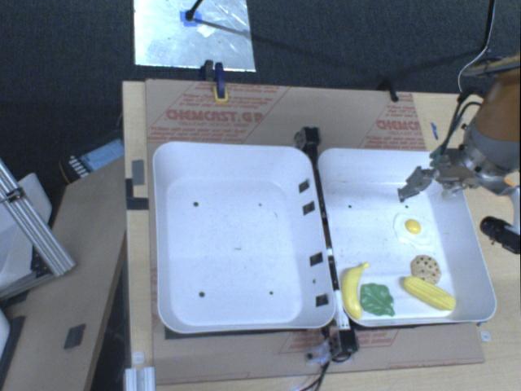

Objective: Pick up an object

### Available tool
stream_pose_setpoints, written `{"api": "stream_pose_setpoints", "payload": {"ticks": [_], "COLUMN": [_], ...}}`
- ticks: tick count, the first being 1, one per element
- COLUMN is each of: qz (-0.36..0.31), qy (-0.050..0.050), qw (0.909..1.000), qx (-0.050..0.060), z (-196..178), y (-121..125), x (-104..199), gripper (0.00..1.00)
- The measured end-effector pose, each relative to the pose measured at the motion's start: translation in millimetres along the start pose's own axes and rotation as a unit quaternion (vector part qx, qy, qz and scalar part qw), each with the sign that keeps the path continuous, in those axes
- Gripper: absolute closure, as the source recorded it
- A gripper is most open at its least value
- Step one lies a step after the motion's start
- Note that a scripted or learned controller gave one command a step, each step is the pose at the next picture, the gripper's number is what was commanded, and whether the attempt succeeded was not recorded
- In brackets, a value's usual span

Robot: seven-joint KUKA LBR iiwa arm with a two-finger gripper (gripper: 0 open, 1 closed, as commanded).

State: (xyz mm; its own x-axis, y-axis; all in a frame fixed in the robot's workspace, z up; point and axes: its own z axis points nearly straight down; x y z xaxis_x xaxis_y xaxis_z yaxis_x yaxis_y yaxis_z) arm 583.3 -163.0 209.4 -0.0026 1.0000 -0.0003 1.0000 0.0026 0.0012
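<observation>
gripper (412, 185) hovered above fried egg (412, 227), likely lining up a pick | fingers' state: cannot tell | banana (352, 290), cookie (424, 268), corn cob (429, 293) clustered at right bin (358, 169) front

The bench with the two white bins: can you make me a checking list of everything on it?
Surface: brown cardboard-covered bench bearing left white shallow bin and right white shallow bin.
Job's things: in the right bin, white-and-yellow toy fried egg, brown round toy cookie, yellow toy corn cob, yellow toy banana, green toy leaf.
Clutter: blue-and-yellow clamp.
Grippers: grey gripper above the right bin, nothing seen held.
Cables: black cable behind the bench.
Surroundings: shiny silver sheet on dark carpet.
</observation>
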Motion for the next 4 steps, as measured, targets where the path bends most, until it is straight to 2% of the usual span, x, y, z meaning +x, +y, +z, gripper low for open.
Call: {"api": "stream_pose_setpoints", "payload": {"ticks": [1, 2, 3, 4], "qz": [-0.004, -0.004, -0.002, -0.005], "qy": [-0.001, 0.001, 0.001, 0.001], "qw": [0.9999, 1.0, 1.0, 1.0], "qx": [-0.01, -0.005, -0.004, -0.001], "z": [-180, -251, -313, -326], "y": [6, -39, -98, -96], "x": [49, 110, 137, 222], "gripper": [0.0, 0.0, 0.0, 0.0]}}
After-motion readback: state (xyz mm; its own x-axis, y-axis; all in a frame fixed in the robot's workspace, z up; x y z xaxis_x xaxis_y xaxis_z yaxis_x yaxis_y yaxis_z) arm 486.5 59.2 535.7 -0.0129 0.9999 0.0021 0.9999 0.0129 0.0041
